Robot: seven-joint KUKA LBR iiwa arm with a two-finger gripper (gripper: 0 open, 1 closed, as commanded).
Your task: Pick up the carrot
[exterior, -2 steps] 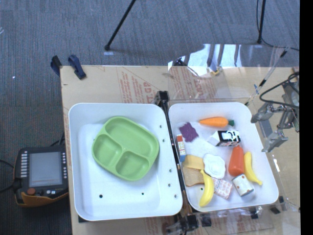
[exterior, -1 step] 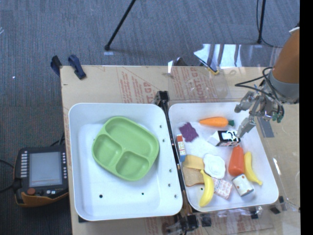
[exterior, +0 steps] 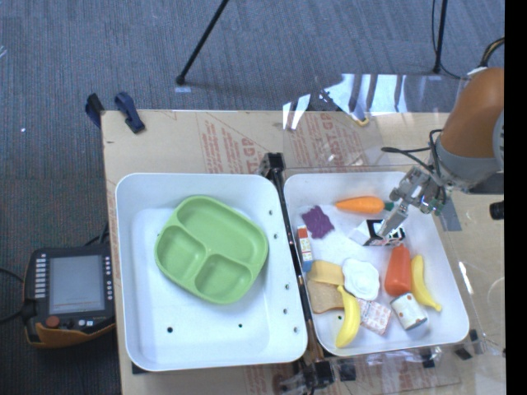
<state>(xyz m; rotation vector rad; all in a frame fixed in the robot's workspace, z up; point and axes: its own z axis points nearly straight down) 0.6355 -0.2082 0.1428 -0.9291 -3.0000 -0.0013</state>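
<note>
Presently the gripper [exterior: 387, 230] is hanging low in the right bin [exterior: 455, 263], just beside and below the carrot [exterior: 360, 206], which is lying on its side near the bin's far wall. How far its jaws are parted I cannot tell, and nothing is showing between them. A purple piece [exterior: 317, 220] is lying left of the carrot.

Bare floor around carrot [exterior: 360, 206] above and left; purple piece [exterior: 317, 220] lower left, my gripper [exterior: 387, 230] just right.

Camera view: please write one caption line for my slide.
Gripper hovers in the right bin just below the carrot; green plate waits in the left bin.
</note>
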